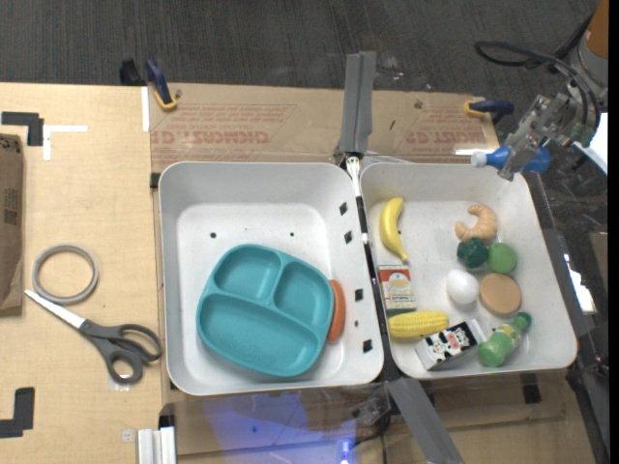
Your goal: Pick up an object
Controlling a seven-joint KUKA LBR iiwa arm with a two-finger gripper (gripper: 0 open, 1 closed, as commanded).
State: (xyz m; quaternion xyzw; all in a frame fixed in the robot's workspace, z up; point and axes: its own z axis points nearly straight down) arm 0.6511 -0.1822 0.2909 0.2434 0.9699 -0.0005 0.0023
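The claw [510, 159] hangs at two o'clock, over the back corner of the right bin [551, 259]. It is blurry, so I cannot tell its state. The banana [391, 226] lies in that bin. An orange thing [337, 310] hides mostly behind the teal plate [263, 309].
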